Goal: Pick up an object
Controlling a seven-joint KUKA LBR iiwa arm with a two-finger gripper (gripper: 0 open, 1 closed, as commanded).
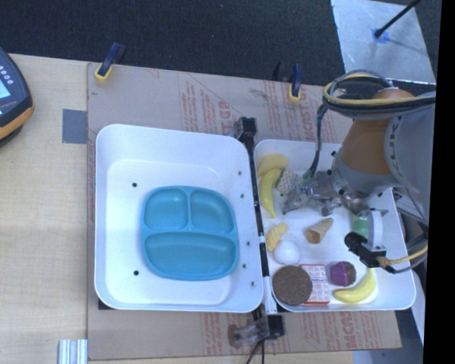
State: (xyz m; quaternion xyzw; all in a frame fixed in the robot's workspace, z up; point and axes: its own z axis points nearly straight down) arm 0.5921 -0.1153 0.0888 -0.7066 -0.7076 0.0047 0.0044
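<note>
Nearest, at the tabletop's [35,228] front edge: a black clamp [251,332] with a trailing cable, set at the gap between the two bins.

Just beyond, along the near wall of the right bin [377,306]: a brown disc [292,285], touching a red-and-white packet [318,285] on its right; then a purple lump [341,272], with a small yellow banana [356,289] curled around its near side.

Level with these in the left bin [119,210]: a blue divided plate [188,232], lying flat near the middle, nothing on it.

A little farther into the right bin: a white ball [287,252] against the left wall, a pale yellow piece [276,235] just behind it, a tan cone [318,230] near the middle, a green item [360,225] to the right, partly hidden by black wrist hardware.

Farther still: the hand [319,194], low in the far half of the right bin, just beyond the cone and beside a speckled object [289,182]. Cannot tell whether apart or together; nothing seen clamped in it. To the left of that, a longer banana [269,184] along the far-left wall.

Above the hand: the arm [414,141], grey, with its orange band [370,143], reaching in from the right, looped with yellow-and-black cable.

Farthest: a cardboard sheet [186,99] under both bins, a blue clip [295,80] and a yellow clip [106,64] at its back edge, a grey tape patch [74,125], and an orange-and-black pendant [4,90] at the far left.
</note>
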